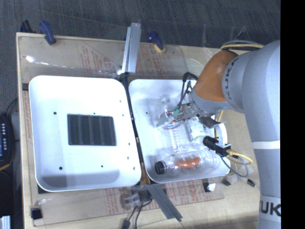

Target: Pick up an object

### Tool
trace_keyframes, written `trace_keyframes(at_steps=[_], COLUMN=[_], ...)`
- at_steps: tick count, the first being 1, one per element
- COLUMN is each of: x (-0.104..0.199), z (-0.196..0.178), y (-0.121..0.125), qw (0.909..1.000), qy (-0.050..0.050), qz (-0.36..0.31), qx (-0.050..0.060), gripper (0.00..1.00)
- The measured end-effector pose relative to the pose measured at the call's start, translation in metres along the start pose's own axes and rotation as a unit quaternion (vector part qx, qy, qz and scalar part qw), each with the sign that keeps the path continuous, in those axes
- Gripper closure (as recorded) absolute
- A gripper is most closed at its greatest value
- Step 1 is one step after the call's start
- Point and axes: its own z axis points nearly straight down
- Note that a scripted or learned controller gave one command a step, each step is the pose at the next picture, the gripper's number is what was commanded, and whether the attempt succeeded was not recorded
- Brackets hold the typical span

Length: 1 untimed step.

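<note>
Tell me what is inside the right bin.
In the right bin a clear plastic bottle with a black cap lies near the front edge, something orange inside it. More clear plastic items sit above it. The gripper and arm cover the bin's right part.

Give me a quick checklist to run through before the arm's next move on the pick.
1. End effector is over the right bin: ok.
2. Target within reach: a clear plastic bottle with a black cap and an orange item inside lies along the bin's near wall; other clear plastic items sit just under the end effector: ok.
3. Something seen between the fingers: cannot tell, the wrist and clear plastic clutter hide them.
4. Finger opening: cannot tell.
5. Cables beside the wrist hang over the bin's right edge, possible snag: not ok.
6. Left bin, with a dark grille panel in its floor, is away from the arm: ok.
</note>
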Motion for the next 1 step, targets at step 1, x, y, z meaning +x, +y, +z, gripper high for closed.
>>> trace_keyframes(at_steps=[1], x=[-0.0002], z=[-0.0111], y=[0.0008], qw=[1.0000], qy=[-0.001], qz=[-0.002], qx=[0.000], gripper=[1.00])
